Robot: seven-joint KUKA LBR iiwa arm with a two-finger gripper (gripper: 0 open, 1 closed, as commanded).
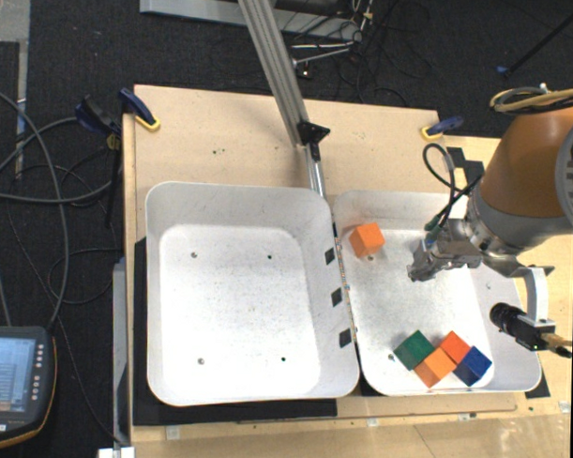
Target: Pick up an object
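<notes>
In the right bin [378,302] an orange cube [366,240] rests near the far left corner. A cluster of blocks lies at the near right: a green block [415,350], an orange block [436,367], another orange block [455,348] and a blue block [472,365], all touching or nearly so. My gripper [422,267] hangs over the right bin's far half, right of the orange cube and apart from it. Nothing shows between its fingers.
The left bin [173,266] stands beside the right one, their rims meeting at the middle. A slanted metal rod [278,68] runs down from the top to the bins' shared far edge. Clamps sit at the bench's far corners.
</notes>
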